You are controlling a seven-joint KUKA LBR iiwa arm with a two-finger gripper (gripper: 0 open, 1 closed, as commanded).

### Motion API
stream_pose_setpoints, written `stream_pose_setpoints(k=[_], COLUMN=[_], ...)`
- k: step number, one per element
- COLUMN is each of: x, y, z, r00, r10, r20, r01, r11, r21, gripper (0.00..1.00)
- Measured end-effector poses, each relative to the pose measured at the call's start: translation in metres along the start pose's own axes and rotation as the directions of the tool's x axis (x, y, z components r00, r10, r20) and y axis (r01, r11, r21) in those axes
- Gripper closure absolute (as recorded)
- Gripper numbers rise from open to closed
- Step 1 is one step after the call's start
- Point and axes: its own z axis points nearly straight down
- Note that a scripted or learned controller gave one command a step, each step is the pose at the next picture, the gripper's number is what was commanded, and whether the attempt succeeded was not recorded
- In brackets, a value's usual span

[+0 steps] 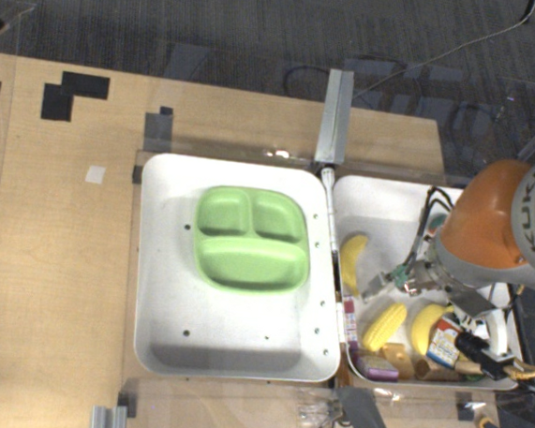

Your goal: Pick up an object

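We see even, fairly bright overhead light with soft shadows: one pools along the near inner wall of the left bin. The green divided tray shows mild sheen without glare. Focus is a little soft overall, and the carpet at the top reads dim.

Light wooden bench; dark grey carpet floor behind; black cable trailing across.

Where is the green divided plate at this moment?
The green divided plate lies in the left bin, toward its far side, left of the divider between the two bins.
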Motion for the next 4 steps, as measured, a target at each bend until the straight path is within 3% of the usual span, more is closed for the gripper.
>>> stream_pose_setpoints(k=[1,2,3,4], x=[-0.018,-0.022,-0.022,-0.004], y=[0.056,0.085,0.088,0.012], z=[0.014,0.015,0.016,0.013], r00=[0.995,0.999,0.998,0.992], r10=[-0.103,-0.049,0.069,0.124], r20=[-0.001,0.004,0.002,0.002], r01=[0.103,0.049,-0.069,-0.124], r11=[0.995,0.999,0.998,0.992], r21=[0.011,0.012,0.014,0.011], gripper=[0.0,0.0,0.0,0.0])
